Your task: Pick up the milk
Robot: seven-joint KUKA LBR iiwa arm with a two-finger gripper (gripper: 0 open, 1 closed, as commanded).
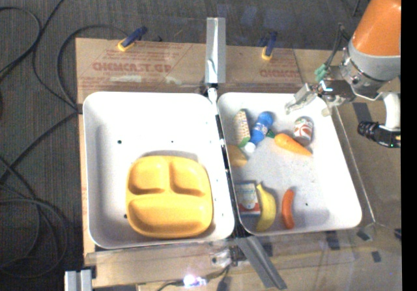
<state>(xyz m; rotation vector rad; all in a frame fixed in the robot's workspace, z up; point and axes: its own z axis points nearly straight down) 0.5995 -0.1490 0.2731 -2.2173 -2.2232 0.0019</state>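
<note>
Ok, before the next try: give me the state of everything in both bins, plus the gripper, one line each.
gripper: open, above the right bin's far edge, holding nothing
milk carton: lying flat at the near left of the right bin, touching the banana
banana: lying flat
blue bottle: on its side
carrot: lying flat
can: lying behind the carrot
yellow tray: lying in the left bin

the milk (246, 196) is a small carton with a grey top and a red-and-white printed face, lying flat at the right bin's (348, 208) front left corner, touching the banana (266, 207) on its right.
</note>
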